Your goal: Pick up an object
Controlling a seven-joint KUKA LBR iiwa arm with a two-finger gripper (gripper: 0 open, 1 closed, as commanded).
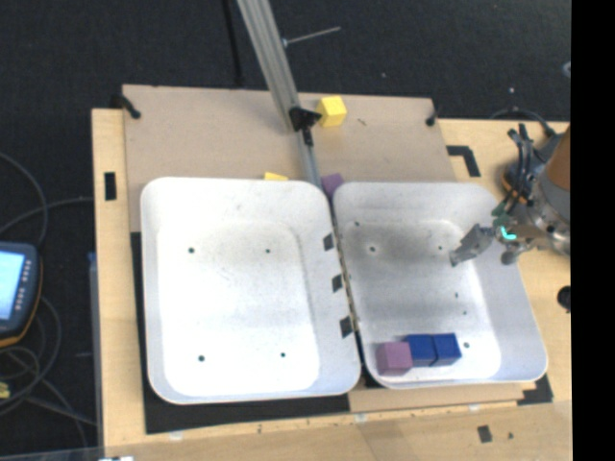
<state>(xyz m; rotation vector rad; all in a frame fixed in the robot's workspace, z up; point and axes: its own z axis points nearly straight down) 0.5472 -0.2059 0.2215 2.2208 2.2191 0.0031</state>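
Observation:
A purple block lies at the near edge of the right bin. Two blue blocks sit side by side just right of it, touching. My gripper hangs over the right bin's far right part, well away from the blocks, and nothing is visibly held in it. The arm's wrist comes in at the right edge.
The left bin stands beside the right one. A yellow block rests on the board behind the bins, next to a slanted metal rail. A small yellow piece and a purple piece lie just behind the bins' far rims.

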